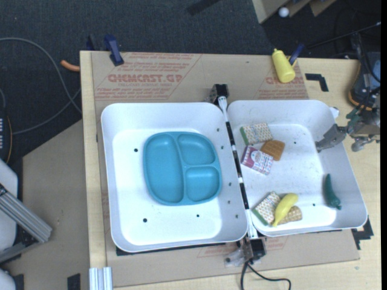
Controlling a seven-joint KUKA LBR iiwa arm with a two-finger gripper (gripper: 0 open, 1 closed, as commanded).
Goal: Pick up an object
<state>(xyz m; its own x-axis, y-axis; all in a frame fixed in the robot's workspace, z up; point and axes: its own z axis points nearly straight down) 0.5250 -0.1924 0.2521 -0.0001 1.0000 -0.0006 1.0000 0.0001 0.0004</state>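
Gripper [334, 136] at right bin's [302, 109] far-right rim, finger state indeterminable; banana [283, 208] inside, near bin's front wall.

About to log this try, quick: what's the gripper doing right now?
Gripper: at the right bin's right edge, nothing seen between its fingers; open or shut cannot be told.

The gripper [329, 139] hangs over the right bin's [290, 110] right rim, near its upper corner, reached in from the right, grey fingers pointing left into the bin.
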